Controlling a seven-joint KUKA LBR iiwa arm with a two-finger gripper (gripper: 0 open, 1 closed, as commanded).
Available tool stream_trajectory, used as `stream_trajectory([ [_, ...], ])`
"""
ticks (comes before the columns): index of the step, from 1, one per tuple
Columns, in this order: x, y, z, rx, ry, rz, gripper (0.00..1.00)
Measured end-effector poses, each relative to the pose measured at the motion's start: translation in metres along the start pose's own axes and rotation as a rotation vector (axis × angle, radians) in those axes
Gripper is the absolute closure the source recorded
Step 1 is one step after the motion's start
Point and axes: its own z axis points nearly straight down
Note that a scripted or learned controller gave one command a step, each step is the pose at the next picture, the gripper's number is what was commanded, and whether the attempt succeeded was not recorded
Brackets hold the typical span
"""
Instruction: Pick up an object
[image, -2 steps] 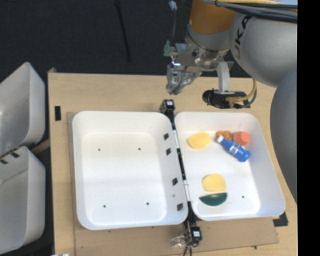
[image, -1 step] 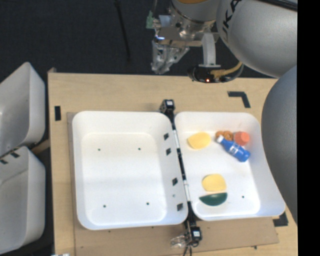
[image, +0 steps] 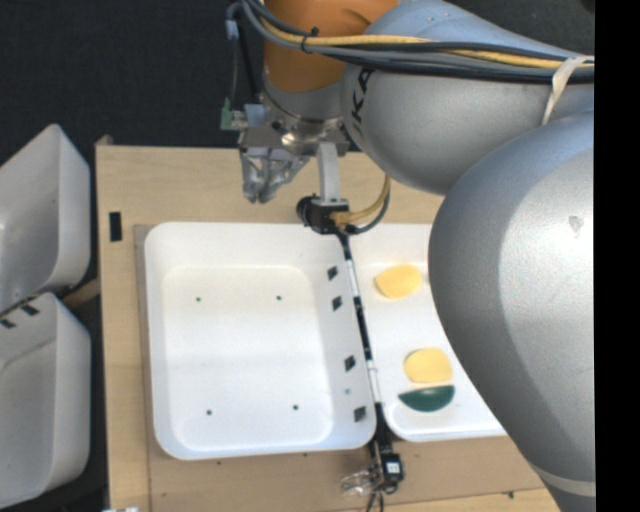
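Observation:
My gripper (image: 263, 183) hangs high over the bench's far edge, just beyond the back rim of the left bin (image: 160, 300). Nothing shows between its fingers, which point down and sit close together. In the right bin (image: 400, 245) lie two yellow rounded pieces, one (image: 398, 281) toward the back and one (image: 428, 365) nearer the front. A dark green piece (image: 427, 399) rests right in front of the nearer yellow one. The arm's grey body covers much of the right bin.
A black cable with clips (image: 352, 320) runs along the divide between the two bins, ending at a small connector (image: 385, 467) at the front. White containers (image: 35, 300) stand off the bench at the left.

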Motion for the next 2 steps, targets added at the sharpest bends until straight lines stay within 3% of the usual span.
stream_trajectory([
  [1, 0.055, 0.004, -0.067, -0.017, 0.004, -0.001, 1.00],
  [2, 0.052, 0.003, -0.128, -0.016, 0.003, 0.001, 1.00],
])
